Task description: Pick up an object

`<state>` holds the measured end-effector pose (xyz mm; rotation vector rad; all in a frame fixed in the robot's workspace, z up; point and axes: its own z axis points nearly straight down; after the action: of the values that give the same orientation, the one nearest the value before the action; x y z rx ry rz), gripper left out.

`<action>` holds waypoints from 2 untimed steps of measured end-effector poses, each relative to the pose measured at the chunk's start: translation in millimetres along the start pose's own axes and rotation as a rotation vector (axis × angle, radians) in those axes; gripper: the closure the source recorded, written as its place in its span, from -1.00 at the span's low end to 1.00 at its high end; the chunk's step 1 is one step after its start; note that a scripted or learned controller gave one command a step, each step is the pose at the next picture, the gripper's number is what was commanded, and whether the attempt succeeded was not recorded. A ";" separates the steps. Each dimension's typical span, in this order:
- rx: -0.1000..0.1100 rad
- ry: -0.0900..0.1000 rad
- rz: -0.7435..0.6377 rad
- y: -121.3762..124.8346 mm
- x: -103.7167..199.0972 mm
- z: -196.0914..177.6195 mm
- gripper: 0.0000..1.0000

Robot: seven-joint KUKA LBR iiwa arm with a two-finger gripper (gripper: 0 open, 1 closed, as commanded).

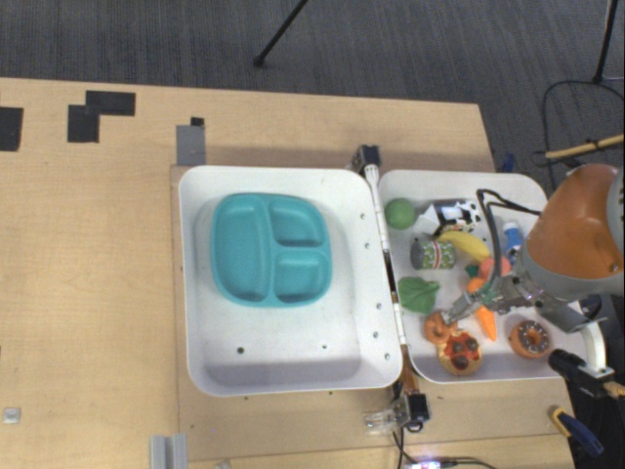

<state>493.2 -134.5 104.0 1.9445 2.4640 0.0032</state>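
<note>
The right bin (pixel 527 186) holds several toy foods: a green ball (pixel 398 212), a small can (pixel 435 254), a yellow banana (pixel 465 244), a green leaf (pixel 420 293), an orange carrot piece (pixel 486 323), a round pizza-like piece (pixel 460 353) and a brown round piece (pixel 530 338). My gripper (pixel 488 307) is low over the middle of this pile, below the orange band (pixel 574 225). Its fingers (pixel 457 312) are spread open just above the carrot piece, and nothing is visibly clamped between them.
The left bin (pixel 225 360) holds a teal divided plate (pixel 271 248). A black-and-white toy (pixel 452 211) and a blue item (pixel 513 234) lie at the back of the right bin. The arm covers that bin's right side. Cables hang at the front edge (pixel 410 413).
</note>
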 end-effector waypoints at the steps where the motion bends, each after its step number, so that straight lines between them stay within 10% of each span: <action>1: -0.008 -0.008 0.176 5.3 36.9 15.4 -1.00; 2: -0.011 -0.004 0.173 7.9 38.7 4.7 1.00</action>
<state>491.9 -95.0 99.3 2.1432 2.2794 0.0136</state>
